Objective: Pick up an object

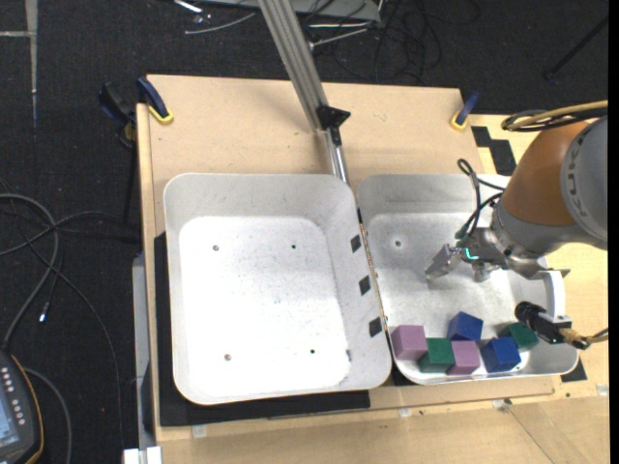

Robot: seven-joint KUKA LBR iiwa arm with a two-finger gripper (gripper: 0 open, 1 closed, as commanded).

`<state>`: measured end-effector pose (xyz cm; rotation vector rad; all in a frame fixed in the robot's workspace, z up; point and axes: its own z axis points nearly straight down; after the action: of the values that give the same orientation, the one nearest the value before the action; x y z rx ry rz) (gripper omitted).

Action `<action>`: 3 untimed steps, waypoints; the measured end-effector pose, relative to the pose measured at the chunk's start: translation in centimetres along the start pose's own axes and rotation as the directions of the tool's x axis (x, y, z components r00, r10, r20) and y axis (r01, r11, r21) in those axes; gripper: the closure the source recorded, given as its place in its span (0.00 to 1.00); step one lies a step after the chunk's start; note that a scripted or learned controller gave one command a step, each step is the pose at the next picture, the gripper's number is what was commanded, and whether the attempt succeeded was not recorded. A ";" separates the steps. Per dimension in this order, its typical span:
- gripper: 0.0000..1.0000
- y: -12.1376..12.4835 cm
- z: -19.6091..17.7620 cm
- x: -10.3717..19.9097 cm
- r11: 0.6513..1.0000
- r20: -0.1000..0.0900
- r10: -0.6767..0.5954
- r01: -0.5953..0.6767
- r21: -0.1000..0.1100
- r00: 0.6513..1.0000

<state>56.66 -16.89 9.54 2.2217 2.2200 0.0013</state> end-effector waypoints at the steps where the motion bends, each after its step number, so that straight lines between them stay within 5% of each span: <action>1: 0.00 0.0 0.0 0.0 1.000 0.000 0.000 0.000 0.000 1.000; 3: 0.00 0.0 0.0 0.0 1.000 0.000 0.000 0.000 0.000 1.000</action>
<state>56.66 -16.89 9.55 2.2219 2.2198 0.0015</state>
